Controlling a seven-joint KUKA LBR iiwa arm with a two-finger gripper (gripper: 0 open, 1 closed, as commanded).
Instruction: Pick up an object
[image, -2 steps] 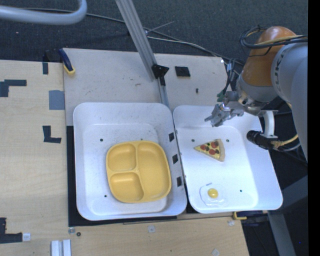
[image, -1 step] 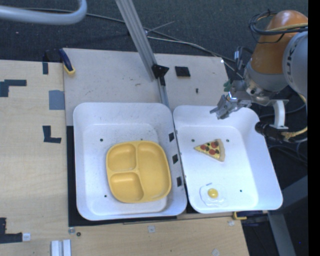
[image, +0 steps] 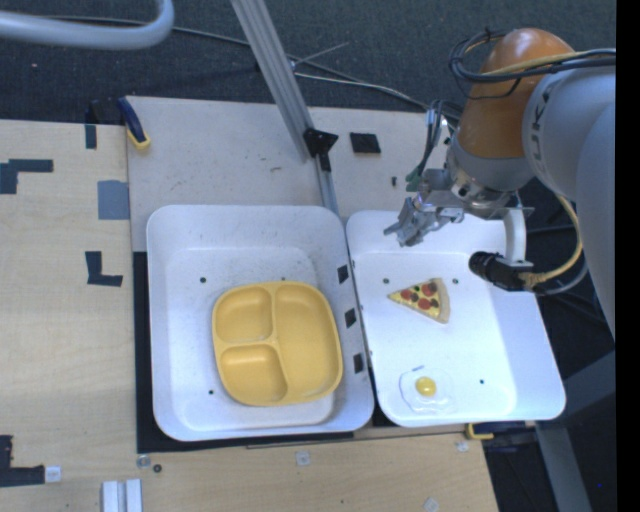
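Above the right bin's far edge, the claw hangs empty, fingers slightly apart.

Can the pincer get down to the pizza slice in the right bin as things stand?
Probably yes. The pincer hangs over the far end of the right bin, and the pizza slice lies flat just nearer the camera with nothing on or against it; the fried egg sits well apart.
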